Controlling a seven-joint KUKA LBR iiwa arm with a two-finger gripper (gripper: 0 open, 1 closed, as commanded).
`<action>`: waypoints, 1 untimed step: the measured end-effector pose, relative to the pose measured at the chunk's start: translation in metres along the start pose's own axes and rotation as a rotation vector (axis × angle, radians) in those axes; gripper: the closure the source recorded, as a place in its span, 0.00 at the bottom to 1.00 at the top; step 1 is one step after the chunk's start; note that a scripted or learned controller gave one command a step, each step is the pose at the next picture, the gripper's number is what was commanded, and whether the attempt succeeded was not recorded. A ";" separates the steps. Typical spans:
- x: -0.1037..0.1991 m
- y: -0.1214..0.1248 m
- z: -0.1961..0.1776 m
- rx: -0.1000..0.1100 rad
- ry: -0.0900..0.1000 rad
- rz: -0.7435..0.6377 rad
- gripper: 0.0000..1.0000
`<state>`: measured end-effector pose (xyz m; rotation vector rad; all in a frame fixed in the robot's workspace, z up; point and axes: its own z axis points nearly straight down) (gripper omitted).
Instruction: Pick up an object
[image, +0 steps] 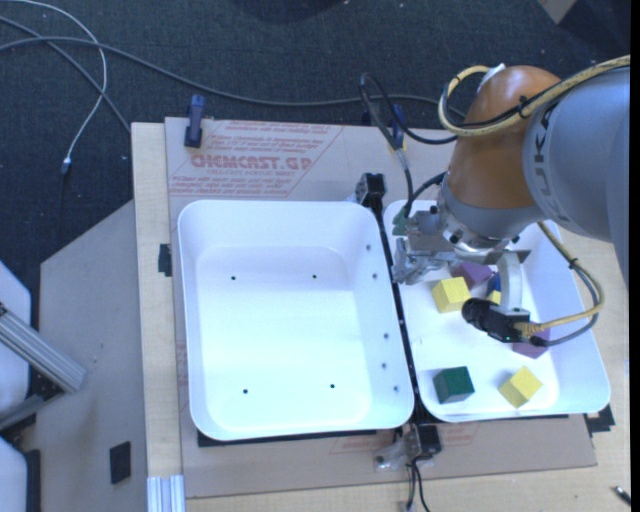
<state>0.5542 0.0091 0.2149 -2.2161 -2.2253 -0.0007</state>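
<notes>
Dark carpet surrounds the table (150, 300), which carries two white bins. Near the left edge of the right bin (585, 385) hangs the tool (415, 258); I cannot tell its opening. Yellow blocks (450, 293) (521, 386), a green block (453, 384) and purple pieces (476, 273) lie there.

The arm (500, 150) hides part of the purple block (476, 273).

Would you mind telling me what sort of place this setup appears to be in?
Most likely a robotics lab or test cell, not a home or shop. A grey and orange arm reaches over two white bins on a bench, small coloured blocks such as a green block serve as practice objects, and loose cables trail over dark carpet.
</notes>
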 end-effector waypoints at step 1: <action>0.062 0.000 -0.005 0.000 0.000 -0.002 1.00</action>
